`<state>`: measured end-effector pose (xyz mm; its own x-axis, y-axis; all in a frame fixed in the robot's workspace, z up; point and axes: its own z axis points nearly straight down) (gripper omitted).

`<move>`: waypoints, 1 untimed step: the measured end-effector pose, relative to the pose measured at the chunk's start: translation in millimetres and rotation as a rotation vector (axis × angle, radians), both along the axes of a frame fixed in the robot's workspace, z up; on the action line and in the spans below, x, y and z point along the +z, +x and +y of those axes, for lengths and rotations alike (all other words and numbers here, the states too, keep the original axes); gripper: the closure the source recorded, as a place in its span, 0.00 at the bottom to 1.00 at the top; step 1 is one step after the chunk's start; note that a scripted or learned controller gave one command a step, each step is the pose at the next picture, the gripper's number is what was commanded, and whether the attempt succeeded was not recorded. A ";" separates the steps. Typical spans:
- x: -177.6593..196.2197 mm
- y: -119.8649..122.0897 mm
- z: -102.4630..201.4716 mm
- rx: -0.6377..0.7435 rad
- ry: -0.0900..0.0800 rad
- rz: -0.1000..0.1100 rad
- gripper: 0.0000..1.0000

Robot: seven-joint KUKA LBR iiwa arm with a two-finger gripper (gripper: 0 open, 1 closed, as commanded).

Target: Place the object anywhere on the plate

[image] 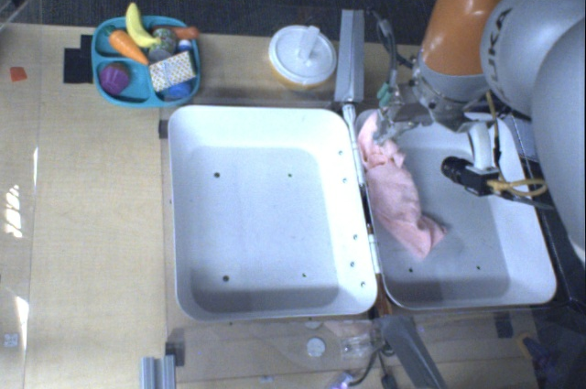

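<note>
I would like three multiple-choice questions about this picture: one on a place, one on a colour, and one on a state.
1. In which bin does the pink cloth lie?
A. the left bin
B. the right bin
C. outside both bins

2. What colour is the divided tray of toy food at the upper left?
A. blue
B. red
C. white

3. How does the cloth lie?
A. folded into a neat square
B. hanging over the bench edge
C. crumpled along the bin's left wall

Answers:
1. B, it lies in the right bin, below the pincer.
2. A, its rim is blue.
3. C, it is bunched in a long heap beside that wall.
</note>
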<state>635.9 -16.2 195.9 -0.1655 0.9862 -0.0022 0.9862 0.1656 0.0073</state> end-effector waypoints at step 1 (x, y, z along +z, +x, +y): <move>30.3 1.9 1.4 0.008 0.001 0.000 1.00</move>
<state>637.8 -14.8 226.1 -0.1739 0.9848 -0.0016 0.9847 0.1739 0.0075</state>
